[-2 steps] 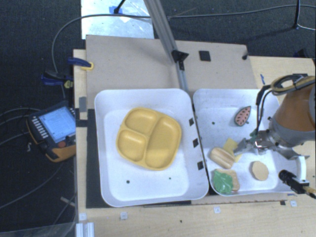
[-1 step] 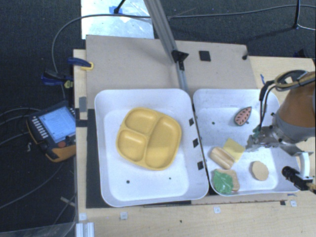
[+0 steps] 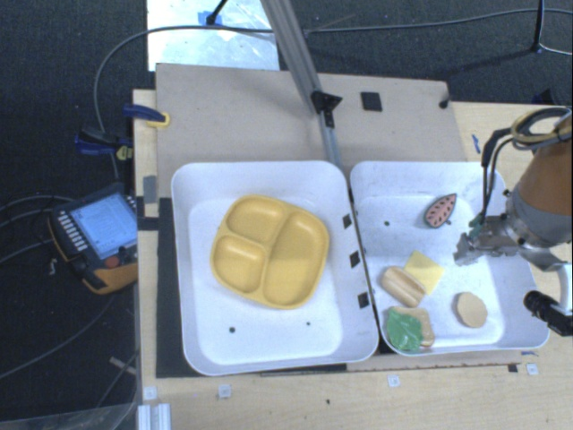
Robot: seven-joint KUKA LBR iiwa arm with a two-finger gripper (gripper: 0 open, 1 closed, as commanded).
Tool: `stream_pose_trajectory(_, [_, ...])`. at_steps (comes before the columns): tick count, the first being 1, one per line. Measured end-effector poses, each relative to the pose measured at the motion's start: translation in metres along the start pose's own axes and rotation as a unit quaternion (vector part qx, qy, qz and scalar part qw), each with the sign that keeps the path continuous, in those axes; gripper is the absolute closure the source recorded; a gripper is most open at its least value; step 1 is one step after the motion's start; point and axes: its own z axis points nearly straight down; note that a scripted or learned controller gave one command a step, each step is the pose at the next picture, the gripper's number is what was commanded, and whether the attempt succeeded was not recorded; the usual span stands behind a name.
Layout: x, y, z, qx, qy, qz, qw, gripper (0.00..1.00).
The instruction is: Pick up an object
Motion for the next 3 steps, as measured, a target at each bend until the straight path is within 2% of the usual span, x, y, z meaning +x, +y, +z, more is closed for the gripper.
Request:
stream_pose_trajectory(2, [-0.001, 0.012, -0.115, -0.001, -0.001, -0.001, 1.0000, 1.00])
stream_pose_trajectory(3, [0.051, 0.006, -0.098, 0.002, 0.001, -0.002, 1.0000, 1.00])
